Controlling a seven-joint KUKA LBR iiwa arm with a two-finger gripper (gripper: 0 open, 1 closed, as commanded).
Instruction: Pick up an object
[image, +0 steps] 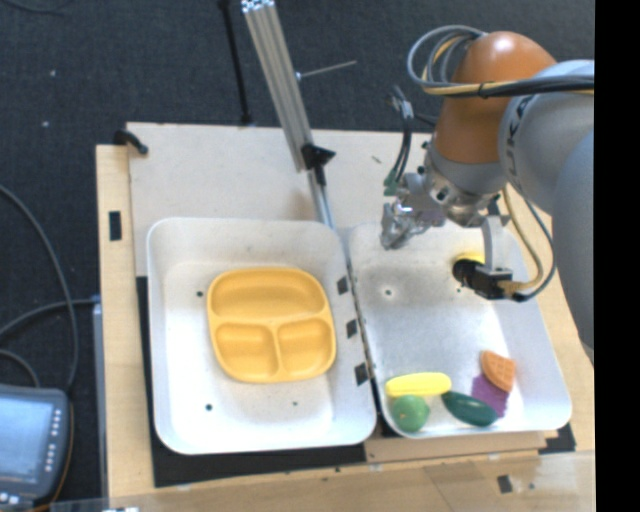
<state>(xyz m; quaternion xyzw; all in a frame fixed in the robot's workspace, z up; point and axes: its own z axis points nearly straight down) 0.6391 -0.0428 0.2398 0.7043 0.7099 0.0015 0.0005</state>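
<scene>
My gripper (396, 232) hangs over the far left corner of the right bin (440, 310), and nothing shows between its fingers. Several small toy foods lie along that bin's near edge, well away from the gripper: a yellow banana-like piece (418, 384), a green round piece (409, 410), a dark green piece (469, 408), a purple piece (489, 392) and an orange piece (498, 368).
A yellow divided tray (270, 322) lies in the left bin (180, 400). A slanted metal pole (290, 105) rises behind the bins. A yellow-and-black fitting (478, 275) hangs off the arm over the right bin's far right part.
</scene>
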